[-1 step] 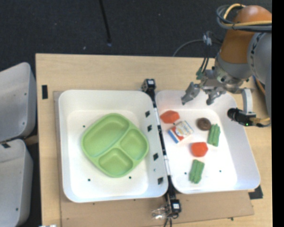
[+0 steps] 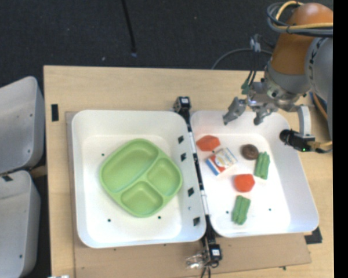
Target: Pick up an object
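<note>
Green pickle-like piece [image 2: 240, 209] low in rt bin [image 2: 290, 213], nr orange-red lump [image 2: 243, 182] | carton [image 2: 220, 159] red/blue/white, print too small to read | gripper [image 2: 247, 113] fingers apart, holding nothing, over rt bin's far edge | green tray [image 2: 140, 177] in lt bin [image 2: 87, 213]

Grey arm [image 2: 298, 45] from the right, gripper [image 2: 246, 116] pointing down, fingers [image 2: 232, 113] spread, nothing between.

A robotics lab is indicated: a plain wooden bench [image 2: 133, 80] is set over dark carpet, two white bins [image 2: 81, 225] are clamped side by side, cables are run across the floor, and an industrial arm [image 2: 298, 45] is mounted alongside.
</note>
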Available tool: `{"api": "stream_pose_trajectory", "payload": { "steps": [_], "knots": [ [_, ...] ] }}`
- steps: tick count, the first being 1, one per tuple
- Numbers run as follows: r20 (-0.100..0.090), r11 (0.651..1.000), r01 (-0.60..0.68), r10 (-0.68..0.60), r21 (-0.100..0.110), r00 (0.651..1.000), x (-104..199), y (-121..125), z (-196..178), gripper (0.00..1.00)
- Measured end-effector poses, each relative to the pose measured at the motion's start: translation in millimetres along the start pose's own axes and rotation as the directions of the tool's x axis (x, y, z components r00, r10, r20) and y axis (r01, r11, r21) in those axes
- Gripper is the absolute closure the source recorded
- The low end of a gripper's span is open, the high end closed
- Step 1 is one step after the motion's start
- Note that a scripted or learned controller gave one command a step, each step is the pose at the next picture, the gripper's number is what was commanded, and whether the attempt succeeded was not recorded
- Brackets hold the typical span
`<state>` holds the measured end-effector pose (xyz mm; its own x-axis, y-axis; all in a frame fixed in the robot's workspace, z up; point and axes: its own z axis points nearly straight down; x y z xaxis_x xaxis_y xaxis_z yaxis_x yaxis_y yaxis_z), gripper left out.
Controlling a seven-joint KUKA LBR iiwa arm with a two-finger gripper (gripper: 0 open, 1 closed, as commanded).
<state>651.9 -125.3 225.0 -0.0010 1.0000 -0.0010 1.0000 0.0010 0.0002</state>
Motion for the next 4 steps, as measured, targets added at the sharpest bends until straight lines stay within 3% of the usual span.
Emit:
{"api": "stream_pose_trajectory", "payload": {
  "steps": [2, 3, 4],
  "knots": [
    [0.0, 1.0, -0.005, 0.005, -0.005, 1.0, -5, 0, 100, 0.0],
    [0.004, 1.0, -0.004, 0.004, -0.021, 1.0, -6, 5, 103, 0.0],
    [0.003, 1.0, -0.006, 0.006, -0.015, 1.0, -7, 4, 97, 1.0]
  ]
}}
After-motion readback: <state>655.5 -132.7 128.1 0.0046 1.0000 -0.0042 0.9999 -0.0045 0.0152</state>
